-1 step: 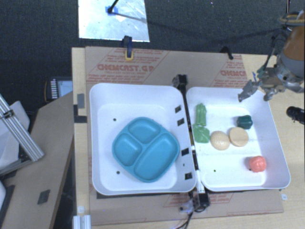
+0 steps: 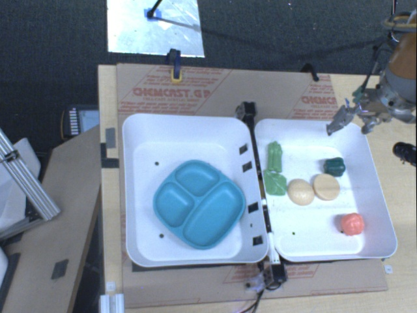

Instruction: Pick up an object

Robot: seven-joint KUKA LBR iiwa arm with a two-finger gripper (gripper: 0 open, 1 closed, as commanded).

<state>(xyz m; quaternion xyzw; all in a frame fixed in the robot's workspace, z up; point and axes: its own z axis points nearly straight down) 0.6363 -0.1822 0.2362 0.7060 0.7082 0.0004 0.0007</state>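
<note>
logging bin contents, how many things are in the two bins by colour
green: 3, a long piece, a leafy piece, a dark one
tan: 2, round ones and
pink-red: 1
blue: 1, divided plate in the left bin
total: 7

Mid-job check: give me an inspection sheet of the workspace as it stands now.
Surface: bench bears two white bins side by side.
Job's things: right bin holds two green pieces, a dark green item, two beige rounds, a pink item.
Clutter: left bin holds a blue divided plate.
Grippers: hand above right bin's far right corner, open, holding nothing.
Cables: black cable crosses the dark floor.
Surroundings: silver sheet beyond the bench.
</note>
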